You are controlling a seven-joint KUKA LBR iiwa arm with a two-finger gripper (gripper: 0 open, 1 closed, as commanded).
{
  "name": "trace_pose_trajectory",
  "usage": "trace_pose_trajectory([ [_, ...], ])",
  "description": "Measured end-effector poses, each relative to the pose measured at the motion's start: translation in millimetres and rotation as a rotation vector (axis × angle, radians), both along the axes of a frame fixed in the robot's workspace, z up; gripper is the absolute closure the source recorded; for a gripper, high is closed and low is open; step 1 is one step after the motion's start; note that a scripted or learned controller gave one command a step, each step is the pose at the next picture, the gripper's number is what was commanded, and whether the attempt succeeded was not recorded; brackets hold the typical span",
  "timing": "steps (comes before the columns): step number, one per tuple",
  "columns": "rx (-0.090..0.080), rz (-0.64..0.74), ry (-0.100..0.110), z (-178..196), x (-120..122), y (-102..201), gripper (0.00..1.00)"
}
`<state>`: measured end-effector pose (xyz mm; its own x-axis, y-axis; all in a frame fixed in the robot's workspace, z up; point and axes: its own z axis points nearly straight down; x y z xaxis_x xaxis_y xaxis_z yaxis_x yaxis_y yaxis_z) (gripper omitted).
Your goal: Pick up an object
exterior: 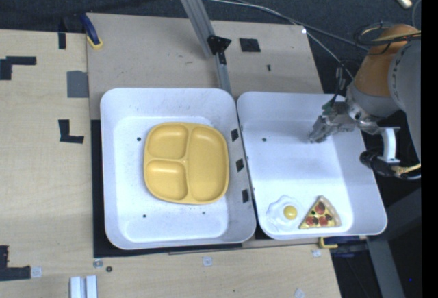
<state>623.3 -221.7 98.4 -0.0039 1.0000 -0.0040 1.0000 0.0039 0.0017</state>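
- In the right bin, near its upper right part, I see the tool hanging over bare white floor, its dark metal tips pointing down and to the left.
- The tips look drawn close together with nothing between them, though at this size and slant I would not swear to it.
- Above the tool the arm is smooth grey, with a glossy orange band bulging round the wrist; a white bracket and thin cables hang off its lower side.
- The pickable things sit well apart from the tool, at the near edge of the same bin: a toy fried egg, flat, white and wavy-edged with a round yellow yolk, and just beside it on the right a toy pizza slice, a flat triangle with a tan crust and red dots.
- The egg and slice lie close together; I cannot tell whether they touch.
- In the left bin lies a yellow plate, a matt plastic rounded square moulded into three compartments, two on the left and one tall one on the right.
- Both bins are shallow, smooth white trays with rounded corners and a few small dark specks on their floors; they stand side by side, rims meeting.
- The surface under them is pale wood-grain board with dark tape marks; a grey metal rod slants across it from the top.
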Motion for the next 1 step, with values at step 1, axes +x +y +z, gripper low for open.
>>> trace_pose_trajectory([
  [1, 0.003, -0.003, -0.001, 42.5, 2.4, 0.9, 1.00],
])
